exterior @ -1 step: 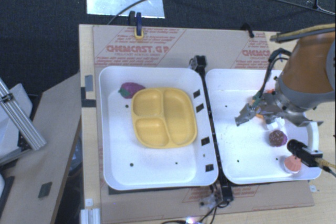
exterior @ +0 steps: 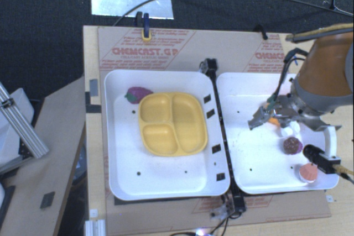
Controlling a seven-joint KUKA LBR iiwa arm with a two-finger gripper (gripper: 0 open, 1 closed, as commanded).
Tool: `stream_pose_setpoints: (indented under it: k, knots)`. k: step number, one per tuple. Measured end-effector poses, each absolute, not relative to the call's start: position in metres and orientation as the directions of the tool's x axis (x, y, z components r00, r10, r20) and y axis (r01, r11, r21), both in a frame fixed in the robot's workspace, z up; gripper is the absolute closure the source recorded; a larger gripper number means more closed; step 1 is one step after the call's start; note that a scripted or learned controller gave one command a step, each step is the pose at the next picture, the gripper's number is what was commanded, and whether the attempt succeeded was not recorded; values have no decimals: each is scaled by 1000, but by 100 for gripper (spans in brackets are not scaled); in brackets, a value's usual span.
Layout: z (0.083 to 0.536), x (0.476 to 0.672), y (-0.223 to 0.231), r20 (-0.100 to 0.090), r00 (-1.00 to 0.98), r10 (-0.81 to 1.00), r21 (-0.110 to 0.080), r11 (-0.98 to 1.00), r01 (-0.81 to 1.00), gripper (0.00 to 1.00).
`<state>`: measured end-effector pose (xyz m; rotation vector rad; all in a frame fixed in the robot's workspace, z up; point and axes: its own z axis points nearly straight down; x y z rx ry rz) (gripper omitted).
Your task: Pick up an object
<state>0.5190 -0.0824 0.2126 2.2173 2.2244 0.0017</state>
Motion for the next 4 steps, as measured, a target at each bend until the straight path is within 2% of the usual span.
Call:
stream_pose_setpoints:
  k: [1, 2, 3, 4]
  knots:
    - [168, 513, -85, 1, -1, 1000, -3, 1, 1000, 0]
    - [115, 514, -95, 1, 0, 1000, -4, 0, 1000, 0]
    - [83, 514, -94, 1, -1, 1000, -2, 1, 1000, 0]
    - [95, 516, -95, 0, 0, 1000, 2, 0, 1000, 100]
